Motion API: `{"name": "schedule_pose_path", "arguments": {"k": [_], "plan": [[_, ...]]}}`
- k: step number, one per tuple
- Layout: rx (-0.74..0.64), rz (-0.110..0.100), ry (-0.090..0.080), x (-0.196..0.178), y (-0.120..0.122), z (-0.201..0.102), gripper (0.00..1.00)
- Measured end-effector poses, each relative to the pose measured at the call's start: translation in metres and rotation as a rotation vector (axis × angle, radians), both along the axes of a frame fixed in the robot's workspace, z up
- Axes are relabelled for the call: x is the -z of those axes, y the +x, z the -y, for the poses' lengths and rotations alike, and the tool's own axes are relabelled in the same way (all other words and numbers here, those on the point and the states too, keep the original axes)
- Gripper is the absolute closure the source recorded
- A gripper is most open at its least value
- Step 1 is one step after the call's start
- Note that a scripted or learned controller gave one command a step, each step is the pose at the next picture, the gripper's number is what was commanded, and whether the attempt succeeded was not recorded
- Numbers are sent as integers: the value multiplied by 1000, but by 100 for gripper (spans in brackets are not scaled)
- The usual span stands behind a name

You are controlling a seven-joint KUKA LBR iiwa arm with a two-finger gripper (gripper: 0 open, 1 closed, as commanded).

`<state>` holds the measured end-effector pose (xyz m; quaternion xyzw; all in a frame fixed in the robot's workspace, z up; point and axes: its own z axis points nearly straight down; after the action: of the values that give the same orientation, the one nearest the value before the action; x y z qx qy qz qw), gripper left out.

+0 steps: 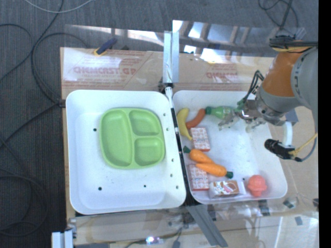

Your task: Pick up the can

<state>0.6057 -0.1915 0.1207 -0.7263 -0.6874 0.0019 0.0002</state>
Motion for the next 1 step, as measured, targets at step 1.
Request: {"name": "schedule_pose_path", "arguments": {"k": [1], "plan": [[234, 17, 1, 30, -32, -11, 0]]}}
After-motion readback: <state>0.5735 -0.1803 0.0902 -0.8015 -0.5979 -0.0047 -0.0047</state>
